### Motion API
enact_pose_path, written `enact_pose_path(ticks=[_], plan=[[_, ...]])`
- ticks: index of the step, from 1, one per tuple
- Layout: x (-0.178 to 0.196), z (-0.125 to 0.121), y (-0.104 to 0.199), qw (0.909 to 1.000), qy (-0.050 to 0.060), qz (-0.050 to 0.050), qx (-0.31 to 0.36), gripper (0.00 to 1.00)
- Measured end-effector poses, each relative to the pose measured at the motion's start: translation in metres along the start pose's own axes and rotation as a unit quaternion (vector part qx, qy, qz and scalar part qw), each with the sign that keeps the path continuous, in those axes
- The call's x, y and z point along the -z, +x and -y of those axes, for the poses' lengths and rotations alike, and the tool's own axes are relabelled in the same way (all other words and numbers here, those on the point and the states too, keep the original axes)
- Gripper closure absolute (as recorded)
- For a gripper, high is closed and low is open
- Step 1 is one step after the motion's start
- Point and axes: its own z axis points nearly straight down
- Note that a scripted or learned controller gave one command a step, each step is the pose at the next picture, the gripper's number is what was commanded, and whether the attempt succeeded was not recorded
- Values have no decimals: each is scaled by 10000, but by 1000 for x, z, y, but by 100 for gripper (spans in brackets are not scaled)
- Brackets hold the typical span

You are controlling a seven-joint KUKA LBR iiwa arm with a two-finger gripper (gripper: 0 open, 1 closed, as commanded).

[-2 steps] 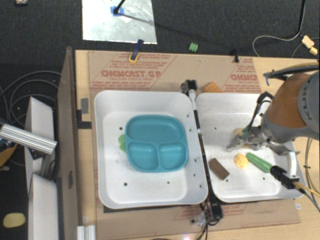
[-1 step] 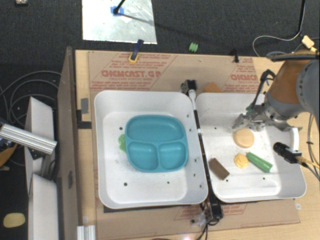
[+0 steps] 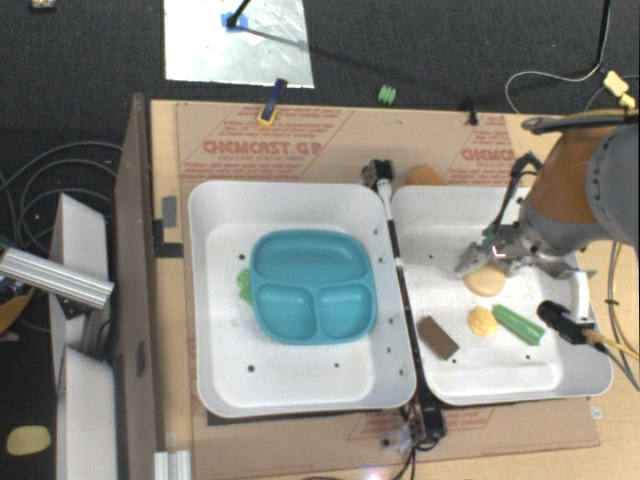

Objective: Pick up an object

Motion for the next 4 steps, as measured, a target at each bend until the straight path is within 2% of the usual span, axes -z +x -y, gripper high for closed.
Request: enact_pose_path(ticks=[1, 2, 3, 4], plan=[[13, -3, -1, 10000, -42, 6, 6, 100], [44, -75, 68, 10000, -57, 3, 37, 100], [42, -71, 63, 10000, -16, 3, -3, 0], [22, -44, 4, 10000, -2, 12, -45, 0]])
